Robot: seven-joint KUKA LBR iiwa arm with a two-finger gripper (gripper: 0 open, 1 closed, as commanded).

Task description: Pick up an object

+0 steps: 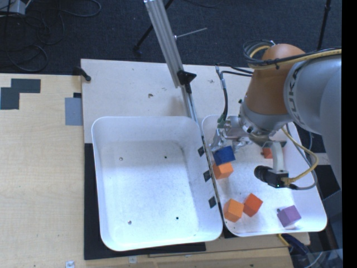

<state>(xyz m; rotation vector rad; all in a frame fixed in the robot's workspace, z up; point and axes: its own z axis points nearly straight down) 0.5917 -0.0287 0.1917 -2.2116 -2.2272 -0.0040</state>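
While the grey arm (312,94) reaches from the right into the right bin (312,219), its pincer (226,147) hangs over a blue block (224,154), with an orange block (223,170) just nearer. Whether it grips the blue block, I cannot tell. Two more orange blocks (243,206) and a purple block (288,215) lie loose near the front; the left bin (106,149) sits beside.

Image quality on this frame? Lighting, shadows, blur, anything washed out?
Camera view: even lighting, soft shadows; left bin floor near washed out, showing specks; background floor dark. The blocks stay legible: blue block, purple block. Arm edges slightly soft; gripper area is cluttered with cables.
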